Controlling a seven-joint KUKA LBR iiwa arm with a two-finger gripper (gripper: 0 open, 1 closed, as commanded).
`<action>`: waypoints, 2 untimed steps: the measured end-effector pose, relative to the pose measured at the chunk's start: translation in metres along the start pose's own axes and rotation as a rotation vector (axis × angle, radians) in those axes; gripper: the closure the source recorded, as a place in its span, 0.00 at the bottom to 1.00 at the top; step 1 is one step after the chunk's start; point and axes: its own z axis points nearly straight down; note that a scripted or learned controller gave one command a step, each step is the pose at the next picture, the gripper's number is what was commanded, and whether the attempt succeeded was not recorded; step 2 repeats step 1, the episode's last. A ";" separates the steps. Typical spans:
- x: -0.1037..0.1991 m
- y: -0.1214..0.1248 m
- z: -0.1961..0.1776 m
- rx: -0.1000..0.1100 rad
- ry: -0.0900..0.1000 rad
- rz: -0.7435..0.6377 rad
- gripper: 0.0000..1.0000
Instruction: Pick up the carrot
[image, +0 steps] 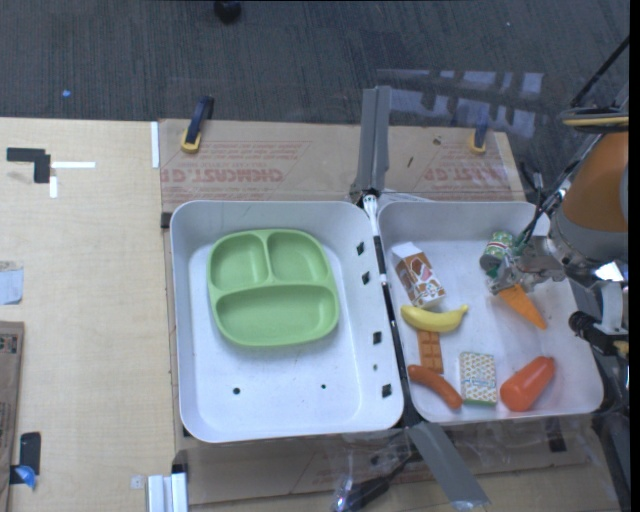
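One carrot (523, 305) touching gripper (512, 270) from below, right bin (590, 400), grip state unclear

— Any writing you can read?
— Only red print on the cardboard sheet (270, 160) beyond the left bin (190, 330); it appears upside down and reads roughly "CHEMCAST".
— And the small cartons in the right bin (590, 395)?
— Too small to read.

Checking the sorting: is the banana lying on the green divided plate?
No: the banana lies in the right bin, beside the small carton, while the green plate sits in the left bin.
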 end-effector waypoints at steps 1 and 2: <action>0.074 0.001 -0.078 0.002 -0.002 0.266 1.00; 0.074 0.001 -0.078 0.002 -0.002 0.266 1.00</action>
